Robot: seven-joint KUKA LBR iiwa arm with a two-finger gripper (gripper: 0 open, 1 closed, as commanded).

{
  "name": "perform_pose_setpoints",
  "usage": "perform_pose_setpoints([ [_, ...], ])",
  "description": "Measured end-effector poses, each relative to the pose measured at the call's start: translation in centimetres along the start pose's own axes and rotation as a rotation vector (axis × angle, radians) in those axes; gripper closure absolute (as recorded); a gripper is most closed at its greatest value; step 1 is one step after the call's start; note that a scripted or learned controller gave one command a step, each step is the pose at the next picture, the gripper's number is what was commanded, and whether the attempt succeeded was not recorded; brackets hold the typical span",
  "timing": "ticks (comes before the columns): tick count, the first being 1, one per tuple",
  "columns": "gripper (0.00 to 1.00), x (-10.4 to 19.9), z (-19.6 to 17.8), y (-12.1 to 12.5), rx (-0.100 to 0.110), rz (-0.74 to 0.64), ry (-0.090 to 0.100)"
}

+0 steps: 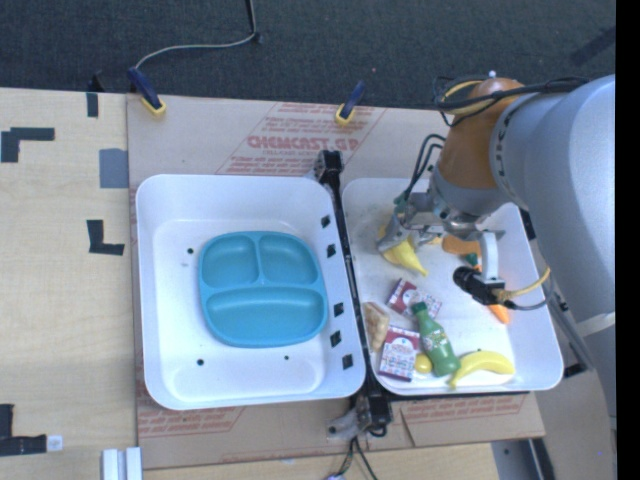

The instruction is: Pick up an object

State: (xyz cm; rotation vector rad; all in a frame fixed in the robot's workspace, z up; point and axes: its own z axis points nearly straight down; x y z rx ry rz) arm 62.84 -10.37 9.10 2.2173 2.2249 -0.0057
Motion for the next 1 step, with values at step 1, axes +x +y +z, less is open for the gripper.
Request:
perform_pose_setpoints([
  [1, 1.00, 6.09, -9.04, -5.35, 0.003, 0.000, 0.004],
])
